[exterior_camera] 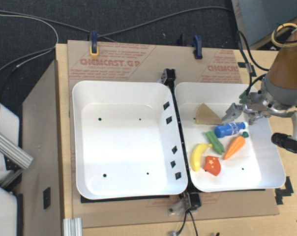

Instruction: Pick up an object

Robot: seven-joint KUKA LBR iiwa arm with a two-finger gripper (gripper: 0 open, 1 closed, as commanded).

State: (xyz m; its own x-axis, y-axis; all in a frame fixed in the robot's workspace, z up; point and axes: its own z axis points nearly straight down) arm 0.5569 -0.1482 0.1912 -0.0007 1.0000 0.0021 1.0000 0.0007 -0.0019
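My gripper (242, 115) hangs over the back of the right bin (266, 181), its two grey fingers spread apart with nothing between them. Just below it lies a blue bottle (230, 129). An orange carrot (234, 147) and a green piece (216, 142) lie beside the bottle. Closer to the front sit a yellow banana (199, 155) and a red piece with a speckled face (213, 165). A tan wedge (207, 115) rests to the left of the gripper.
The left bin (89, 146) stands beside the right one, with a black divider (175, 127) between them. Both sit on a cardboard sheet (138, 58) held by a yellow clamp (94, 45) and a blue clamp (197, 47) at the back.
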